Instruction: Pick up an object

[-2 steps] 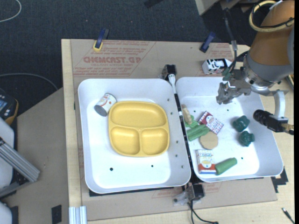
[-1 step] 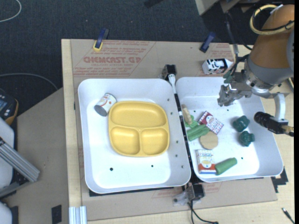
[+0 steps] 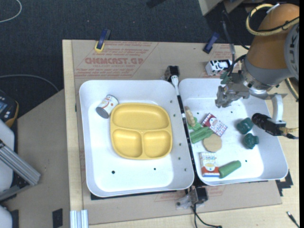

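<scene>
One gripper [image 3: 223, 101] hangs low over the far part of the right bin [image 3: 266, 160], at the end of the grey arm [image 3: 268, 46] that enters from the right. From this slanted view I cannot tell whether it is open or closed. Nothing shows caught in it, and the white floor just under it looks bare.

The closest candidate is the red-and-white packet [image 3: 214, 124]. It lies flat, just to the near side of the gripper and a touch left, apart from it. It sits skewed to the bin walls, so a pick would likely need a short move toward the near side and a wrist turn to close across its narrower span. Because it lies so flat, it may be hard to get hold of.

A green pod [image 3: 199, 134] lies at the packet's left edge, with a tan disc [image 3: 213, 144] just near of it and a pale yellow piece [image 3: 189, 116] by the left wall.

To the gripper's near right, a teal piece [image 3: 245, 125] and a second teal lump [image 3: 250, 140] stand clear of the clutter. They look chunkier and are probably easier to grasp.

Along the near edge, a small carton [image 3: 209, 164] lies beside a green cylinder [image 3: 229, 168].

Across the divider, the left bin [image 3: 95, 165] holds a yellow divided plate [image 3: 141, 130] and a small can [image 3: 107, 106] on its side, both well apart from the gripper.
</scene>
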Available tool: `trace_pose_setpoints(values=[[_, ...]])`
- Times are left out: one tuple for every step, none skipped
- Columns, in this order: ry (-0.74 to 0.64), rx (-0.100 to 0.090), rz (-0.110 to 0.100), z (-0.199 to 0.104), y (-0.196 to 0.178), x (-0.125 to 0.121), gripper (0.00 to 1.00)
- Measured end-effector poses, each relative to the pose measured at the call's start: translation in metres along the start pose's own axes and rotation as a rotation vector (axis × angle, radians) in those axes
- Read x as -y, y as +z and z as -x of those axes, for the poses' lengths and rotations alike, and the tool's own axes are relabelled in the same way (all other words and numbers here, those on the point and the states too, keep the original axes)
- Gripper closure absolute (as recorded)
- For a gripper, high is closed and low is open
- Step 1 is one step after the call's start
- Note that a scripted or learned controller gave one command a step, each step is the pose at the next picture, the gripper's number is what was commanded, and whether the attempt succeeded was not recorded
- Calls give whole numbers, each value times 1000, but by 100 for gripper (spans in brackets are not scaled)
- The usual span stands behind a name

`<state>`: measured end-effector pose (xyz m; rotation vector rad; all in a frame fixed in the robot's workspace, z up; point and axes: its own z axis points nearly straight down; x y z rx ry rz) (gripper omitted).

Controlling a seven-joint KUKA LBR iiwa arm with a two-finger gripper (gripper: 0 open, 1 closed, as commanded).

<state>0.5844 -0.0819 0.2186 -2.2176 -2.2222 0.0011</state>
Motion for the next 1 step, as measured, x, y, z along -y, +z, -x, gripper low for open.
trace_pose_setpoints(values=[[2,2,5,14,-7,-7,100]])
